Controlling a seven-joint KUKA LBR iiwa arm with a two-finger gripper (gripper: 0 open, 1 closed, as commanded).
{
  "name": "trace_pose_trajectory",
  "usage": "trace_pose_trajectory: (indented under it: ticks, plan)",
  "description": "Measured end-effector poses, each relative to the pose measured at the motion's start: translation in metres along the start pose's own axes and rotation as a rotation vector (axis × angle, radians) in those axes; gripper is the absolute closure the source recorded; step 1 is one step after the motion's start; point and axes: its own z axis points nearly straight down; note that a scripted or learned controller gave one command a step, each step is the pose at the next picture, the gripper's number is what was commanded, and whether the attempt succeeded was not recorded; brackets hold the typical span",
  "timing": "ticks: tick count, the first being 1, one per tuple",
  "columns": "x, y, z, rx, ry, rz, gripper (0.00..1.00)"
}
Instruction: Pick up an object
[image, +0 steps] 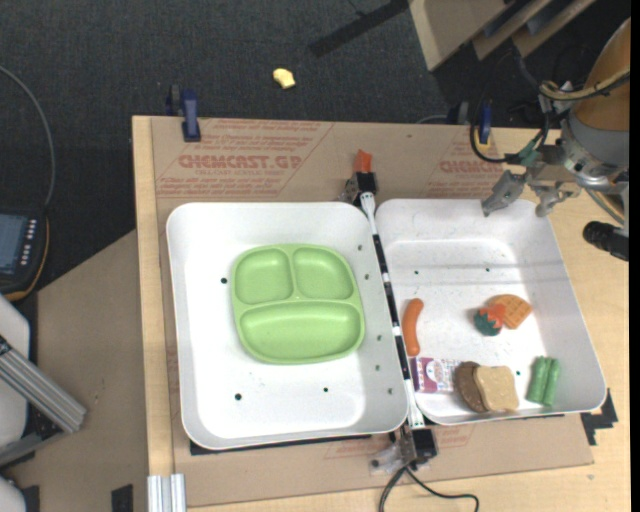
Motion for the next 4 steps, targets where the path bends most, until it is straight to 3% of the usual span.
trace_pose_trajectory:
  ticks: [1,2,3,4]
  plan:
    - [0.025,-0.072,0.044,0.014,0.006,0.004,0.00]
    - [0.049,-0.111,0.096,-0.013,-0.008,0.003,0.00]
    - [0.048,-0.107,0.081,-0.025,-0.010,0.004,1.00]
    - [0.048,-0.107,0.082,-0.022,-0.010,0.003,0.00]
